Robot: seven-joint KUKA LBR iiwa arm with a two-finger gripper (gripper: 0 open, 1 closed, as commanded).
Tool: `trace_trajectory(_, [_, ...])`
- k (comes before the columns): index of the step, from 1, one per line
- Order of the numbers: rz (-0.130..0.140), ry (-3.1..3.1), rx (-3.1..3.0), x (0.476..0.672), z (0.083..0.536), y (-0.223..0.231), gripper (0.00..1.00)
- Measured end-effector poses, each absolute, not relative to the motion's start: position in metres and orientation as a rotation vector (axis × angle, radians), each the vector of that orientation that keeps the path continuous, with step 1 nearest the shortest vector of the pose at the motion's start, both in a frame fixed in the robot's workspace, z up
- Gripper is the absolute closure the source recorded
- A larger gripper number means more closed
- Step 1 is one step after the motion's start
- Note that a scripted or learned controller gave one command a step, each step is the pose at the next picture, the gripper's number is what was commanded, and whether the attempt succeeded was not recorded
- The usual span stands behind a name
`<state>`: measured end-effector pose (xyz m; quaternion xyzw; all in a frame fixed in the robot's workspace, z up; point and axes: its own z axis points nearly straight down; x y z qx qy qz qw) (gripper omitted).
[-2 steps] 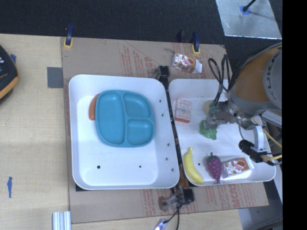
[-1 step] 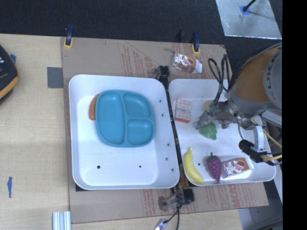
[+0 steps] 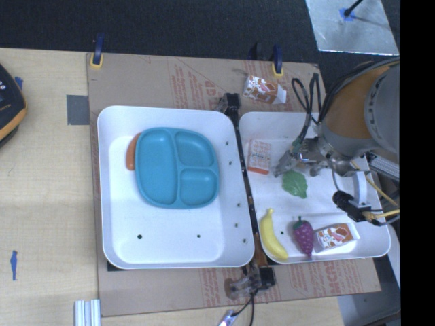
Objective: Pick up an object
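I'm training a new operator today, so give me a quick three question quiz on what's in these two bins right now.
1. True or false: the blue divided plate lies in the right bin.
2. Which item lies nearest the gripper? A) banana B) green leafy toy C) purple grapes
3. Fill in: an orange item pokes out from under the plate's ____ edge.

Key:
1. False; it lies in the left bin.
2. B; it sits just below the gripper.
3. Left.

orange item [image 3: 130, 153] mostly under blue plate [image 3: 178, 168], arm [image 3: 367, 114] cropped right
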<state>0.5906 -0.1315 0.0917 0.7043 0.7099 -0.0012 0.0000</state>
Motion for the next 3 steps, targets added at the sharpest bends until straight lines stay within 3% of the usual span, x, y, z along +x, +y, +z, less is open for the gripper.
trace_trajectory(1, [-0.005,2.232,2.209,0.591,0.102,-0.132,1.0])
trace_trajectory(2, [-0.005,2.232,2.209,0.591,0.102,-0.132,0.0])
trace_trajectory(3, [-0.006,2.228,2.218,0.562,0.091,-0.16,0.0])
